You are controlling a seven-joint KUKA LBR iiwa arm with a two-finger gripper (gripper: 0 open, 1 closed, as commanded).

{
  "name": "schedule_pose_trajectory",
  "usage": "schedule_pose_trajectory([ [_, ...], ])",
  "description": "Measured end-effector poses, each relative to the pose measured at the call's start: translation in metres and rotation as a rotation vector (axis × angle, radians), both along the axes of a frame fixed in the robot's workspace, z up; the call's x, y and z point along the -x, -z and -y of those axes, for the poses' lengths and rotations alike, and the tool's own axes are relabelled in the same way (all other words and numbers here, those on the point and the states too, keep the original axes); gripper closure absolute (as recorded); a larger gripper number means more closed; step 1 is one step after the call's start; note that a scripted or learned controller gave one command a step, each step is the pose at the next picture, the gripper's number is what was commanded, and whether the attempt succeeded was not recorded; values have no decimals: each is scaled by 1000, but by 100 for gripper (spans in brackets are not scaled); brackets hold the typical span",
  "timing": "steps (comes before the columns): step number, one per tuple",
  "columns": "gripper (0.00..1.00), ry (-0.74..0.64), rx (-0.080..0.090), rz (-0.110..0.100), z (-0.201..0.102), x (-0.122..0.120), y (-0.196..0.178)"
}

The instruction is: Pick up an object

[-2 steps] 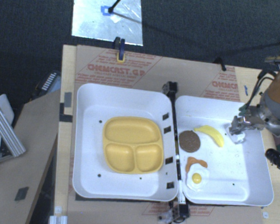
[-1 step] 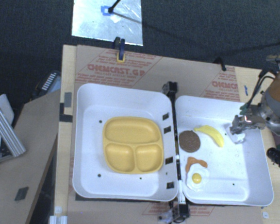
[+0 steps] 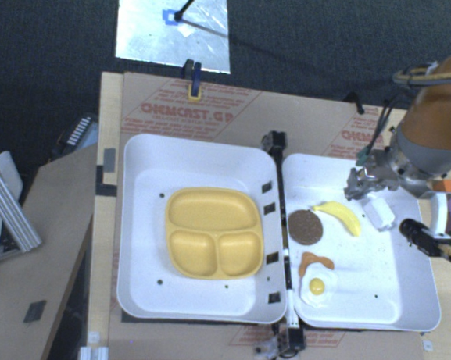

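In the right bin (image 3: 411,305) lie a yellow banana (image 3: 343,216), a round brown patty (image 3: 305,227), a small orange piece (image 3: 315,262) and a fried egg (image 3: 316,287). My gripper (image 3: 357,185) hangs over the bin's far part, just above and right of the banana's upper end. Nothing shows held in it.
The left bin (image 3: 144,168) holds a yellow plate (image 3: 211,232) with three compartments. A black divider with clips (image 3: 278,219) runs between the bins. Both bins rest on a cardboard sheet (image 3: 216,112). The arm (image 3: 439,115) comes in from the upper right.
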State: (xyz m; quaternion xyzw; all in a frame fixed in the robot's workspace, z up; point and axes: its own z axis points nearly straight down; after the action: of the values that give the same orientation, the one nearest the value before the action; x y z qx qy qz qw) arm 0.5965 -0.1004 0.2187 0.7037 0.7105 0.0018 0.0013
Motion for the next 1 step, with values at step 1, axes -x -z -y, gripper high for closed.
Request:
schedule_pose_trajectory([
  [1, 100, 2, 0, -2, -50, -4, -6],
])
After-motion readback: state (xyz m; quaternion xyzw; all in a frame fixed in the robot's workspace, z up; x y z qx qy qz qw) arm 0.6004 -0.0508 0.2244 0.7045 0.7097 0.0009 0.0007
